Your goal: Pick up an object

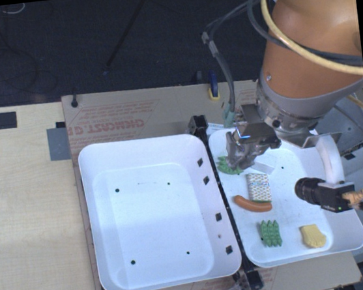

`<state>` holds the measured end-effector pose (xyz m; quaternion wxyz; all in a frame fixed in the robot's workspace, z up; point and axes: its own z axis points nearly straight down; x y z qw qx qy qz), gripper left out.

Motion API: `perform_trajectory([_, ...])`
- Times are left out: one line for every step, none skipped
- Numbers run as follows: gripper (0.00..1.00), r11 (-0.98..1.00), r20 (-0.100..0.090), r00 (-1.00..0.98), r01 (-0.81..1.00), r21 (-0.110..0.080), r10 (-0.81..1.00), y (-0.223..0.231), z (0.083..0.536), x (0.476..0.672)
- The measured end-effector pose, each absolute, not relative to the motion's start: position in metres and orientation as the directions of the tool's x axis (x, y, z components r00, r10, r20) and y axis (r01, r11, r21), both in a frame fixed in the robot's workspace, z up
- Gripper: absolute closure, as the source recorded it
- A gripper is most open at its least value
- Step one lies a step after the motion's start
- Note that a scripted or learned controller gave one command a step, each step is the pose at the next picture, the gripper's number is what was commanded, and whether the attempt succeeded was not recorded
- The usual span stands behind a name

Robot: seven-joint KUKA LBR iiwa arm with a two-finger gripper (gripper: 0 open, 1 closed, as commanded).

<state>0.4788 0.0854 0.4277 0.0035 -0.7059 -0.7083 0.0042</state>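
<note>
My gripper [239,160] hangs low over the far left part of the right bin [350,238], right above a green leafy object [225,166] that it partly covers. Closer to the front lie a checkered white packet [259,186], an orange-red sausage [252,203], a green ridged block [269,233] and a yellow piece [313,236]. Nothing shows clearly between the fingers.
The left bin [150,214] sits beside the right one, split from it by a black divider with clips [214,189]. A black cylindrical part [318,192] and a white tube [330,155] of the arm overhang the right bin's right side. The bulky orange wrist [311,26] looms above.
</note>
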Motion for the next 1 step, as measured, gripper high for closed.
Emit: perform_trajectory([1.00,0.005,0.001,-0.005,1.000,0.006,1.000,0.0873,0.5101,0.5165])
